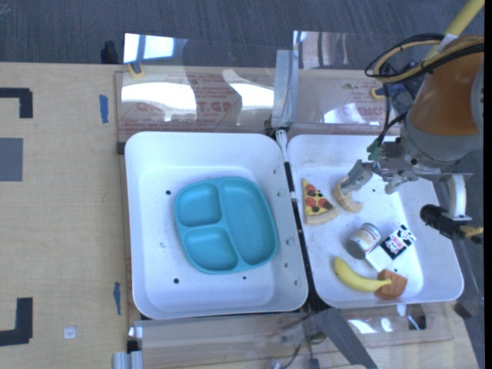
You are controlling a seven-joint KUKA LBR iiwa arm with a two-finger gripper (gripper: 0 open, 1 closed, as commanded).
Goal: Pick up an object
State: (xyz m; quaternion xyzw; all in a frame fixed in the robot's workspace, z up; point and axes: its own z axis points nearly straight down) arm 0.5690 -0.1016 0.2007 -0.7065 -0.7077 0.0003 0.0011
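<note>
Clutter gathers in the right bin (438, 283), while the left bin (146, 206) carries a blue divided plate (227, 225) lying flat near its middle, well apart from everything the arm could reach for at this moment. The gripper (355, 181) hangs low over the upper part of the right bin, angled down and toward the left, its tip just above a small tan curved piece (346, 198) that lies beside a toy pizza slice (315, 202). The tip is too small and blurred to show how the fingers stand, so I cannot tell, and nothing can be made out held in them. That tan piece is the likeliest target, judging by how closely the tip sits over it; it rests on the bin floor, not lifted. Lower in the same bin lie a small metal can (363, 241) on its side, a black-and-white carton (397, 242) just beside it, and a banana (355, 275) with a brownish piece (393, 284) touching its right end. These sit apart from the tip, so the descent looks unobstructed, though the pizza slice is near enough to be nudged. The surface (54, 206) around the bins is pale wood.
</note>
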